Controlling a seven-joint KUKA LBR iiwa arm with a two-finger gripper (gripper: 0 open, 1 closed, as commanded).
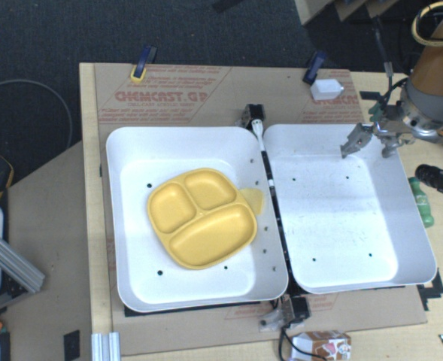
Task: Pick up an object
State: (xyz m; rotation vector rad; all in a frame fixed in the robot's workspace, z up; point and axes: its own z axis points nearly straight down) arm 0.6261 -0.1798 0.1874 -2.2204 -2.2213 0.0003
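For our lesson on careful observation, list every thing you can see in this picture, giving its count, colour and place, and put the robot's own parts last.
Divided plate: one, yellow, three compartments, in the left bin.
Bins: two, white, side by side on the bench; left bin, right bin.
Bench board: one, tan with red lettering, under both bins.
Clamps: two, at the board's far edge; one blue and yellow, one dark blue.
Small block: one, white, on the board beyond the right bin.
Arm: one, orange band, at the right.
Gripper: one, grey metal, above the right bin's far right corner.
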